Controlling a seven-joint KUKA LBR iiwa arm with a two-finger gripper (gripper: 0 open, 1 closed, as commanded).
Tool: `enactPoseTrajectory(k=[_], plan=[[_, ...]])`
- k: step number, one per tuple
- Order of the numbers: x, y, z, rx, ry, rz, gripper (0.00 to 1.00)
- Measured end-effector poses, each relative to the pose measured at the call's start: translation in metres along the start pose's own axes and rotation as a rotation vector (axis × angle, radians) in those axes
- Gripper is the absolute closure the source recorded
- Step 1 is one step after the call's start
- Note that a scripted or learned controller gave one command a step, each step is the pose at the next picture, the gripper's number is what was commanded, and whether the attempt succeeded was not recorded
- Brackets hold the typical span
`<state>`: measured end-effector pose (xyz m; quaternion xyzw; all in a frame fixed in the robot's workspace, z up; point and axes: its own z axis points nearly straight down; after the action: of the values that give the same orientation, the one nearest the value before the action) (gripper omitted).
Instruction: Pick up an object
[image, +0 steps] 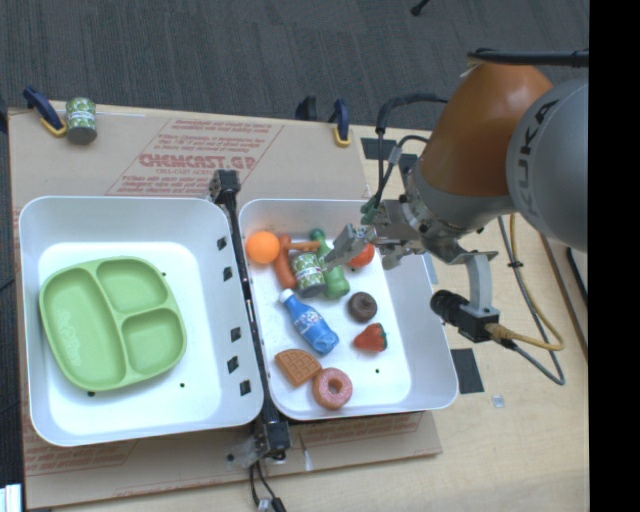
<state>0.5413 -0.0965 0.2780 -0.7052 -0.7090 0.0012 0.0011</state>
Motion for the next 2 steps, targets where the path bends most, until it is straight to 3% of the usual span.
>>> enactPoseTrajectory(k=[1, 2], plan=[[-0.012, 0.005, 0.143, 0.004, 0.0, -0.001, 0.0], [0.0, -0.065, 0.187, 0.002, 0.002, -0.001, 0.0]])
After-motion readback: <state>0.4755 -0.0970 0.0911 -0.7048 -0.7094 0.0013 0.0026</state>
